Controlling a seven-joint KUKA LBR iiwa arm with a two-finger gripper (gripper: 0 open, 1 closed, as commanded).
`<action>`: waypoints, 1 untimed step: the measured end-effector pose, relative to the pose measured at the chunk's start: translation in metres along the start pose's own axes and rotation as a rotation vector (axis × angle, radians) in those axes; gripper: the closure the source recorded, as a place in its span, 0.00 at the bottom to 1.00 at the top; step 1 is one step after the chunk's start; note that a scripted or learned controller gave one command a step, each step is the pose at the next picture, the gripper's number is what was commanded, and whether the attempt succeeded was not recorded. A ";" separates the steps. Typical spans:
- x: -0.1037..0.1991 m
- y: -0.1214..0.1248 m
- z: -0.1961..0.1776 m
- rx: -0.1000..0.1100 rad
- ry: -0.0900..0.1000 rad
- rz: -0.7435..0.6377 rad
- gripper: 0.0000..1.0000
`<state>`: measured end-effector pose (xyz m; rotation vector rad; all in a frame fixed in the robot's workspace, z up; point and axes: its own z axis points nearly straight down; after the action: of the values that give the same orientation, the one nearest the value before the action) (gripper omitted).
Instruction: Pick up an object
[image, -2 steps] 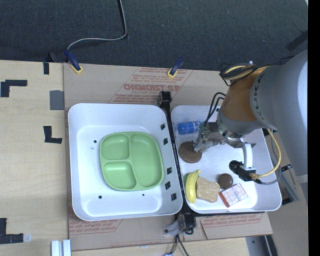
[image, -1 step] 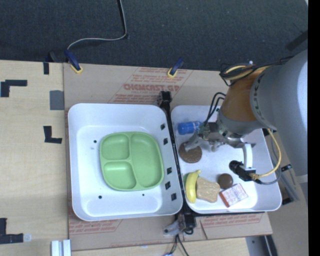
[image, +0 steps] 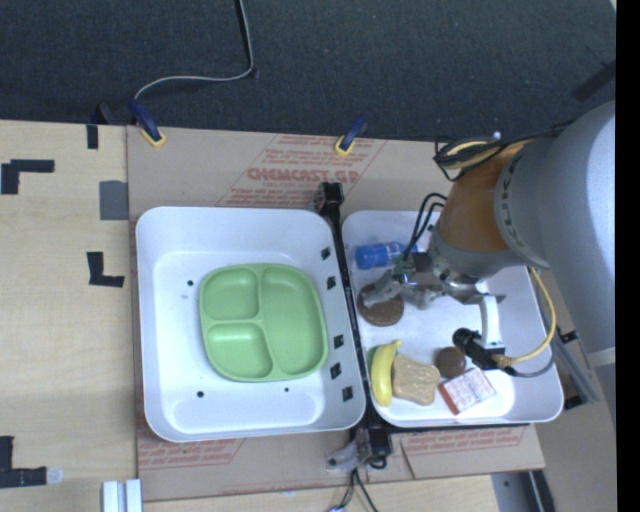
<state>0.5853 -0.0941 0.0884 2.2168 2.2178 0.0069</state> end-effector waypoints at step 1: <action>0.000 0.002 -0.011 -0.004 0.000 0.000 1.00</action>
<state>0.5867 -0.0938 0.0997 2.2153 2.2156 0.0117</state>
